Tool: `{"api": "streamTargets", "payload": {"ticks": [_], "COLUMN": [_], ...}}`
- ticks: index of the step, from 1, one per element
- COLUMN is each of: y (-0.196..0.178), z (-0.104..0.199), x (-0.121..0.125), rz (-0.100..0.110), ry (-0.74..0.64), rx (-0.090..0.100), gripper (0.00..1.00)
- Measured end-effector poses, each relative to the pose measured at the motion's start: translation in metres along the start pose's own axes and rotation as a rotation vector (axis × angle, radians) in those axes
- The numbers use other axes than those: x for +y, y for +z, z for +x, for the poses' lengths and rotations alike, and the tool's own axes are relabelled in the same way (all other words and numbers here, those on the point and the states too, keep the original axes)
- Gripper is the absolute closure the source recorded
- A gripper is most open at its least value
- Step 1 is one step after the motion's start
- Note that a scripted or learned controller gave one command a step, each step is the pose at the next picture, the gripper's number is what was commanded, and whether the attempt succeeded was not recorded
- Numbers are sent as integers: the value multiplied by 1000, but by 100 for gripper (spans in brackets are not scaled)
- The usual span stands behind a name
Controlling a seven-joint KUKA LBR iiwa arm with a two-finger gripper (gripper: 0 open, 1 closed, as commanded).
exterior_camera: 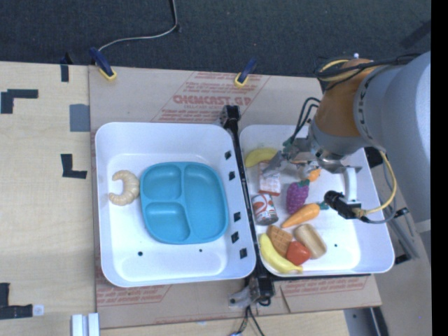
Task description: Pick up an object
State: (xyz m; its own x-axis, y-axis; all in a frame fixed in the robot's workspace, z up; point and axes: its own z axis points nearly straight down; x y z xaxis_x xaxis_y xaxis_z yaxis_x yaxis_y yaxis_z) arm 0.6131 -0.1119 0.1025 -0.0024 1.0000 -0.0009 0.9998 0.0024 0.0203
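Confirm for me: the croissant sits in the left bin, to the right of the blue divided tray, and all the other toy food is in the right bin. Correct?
Not quite. The camera view shows the croissant in the left bin, but to the left of the blue divided tray, not its right. The other toy food is indeed in the right bin.

Two white bins: left bin [112, 257], right bin [364, 257]. Left bin: one blue divided tray [184, 202], three compartments; one croissant [124, 187]. Right bin: two bananas, one at far edge [257, 157], one at near edge [274, 257]; one carrot [302, 215]; one purple grape bunch [297, 195]; one can [263, 208]; one white packet [269, 182]; one waffle [279, 239]; one red piece [297, 253]; one bread roll [311, 239]. Two clamps at cardboard's far edge, left [102, 64] and right [245, 75].
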Motion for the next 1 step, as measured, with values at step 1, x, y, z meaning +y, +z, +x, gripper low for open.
{"api": "streamTargets", "payload": {"ticks": [1], "y": [11], "z": [6], "x": [-37], "rz": [2], "ry": [3], "rx": [-1], "gripper": [0]}}
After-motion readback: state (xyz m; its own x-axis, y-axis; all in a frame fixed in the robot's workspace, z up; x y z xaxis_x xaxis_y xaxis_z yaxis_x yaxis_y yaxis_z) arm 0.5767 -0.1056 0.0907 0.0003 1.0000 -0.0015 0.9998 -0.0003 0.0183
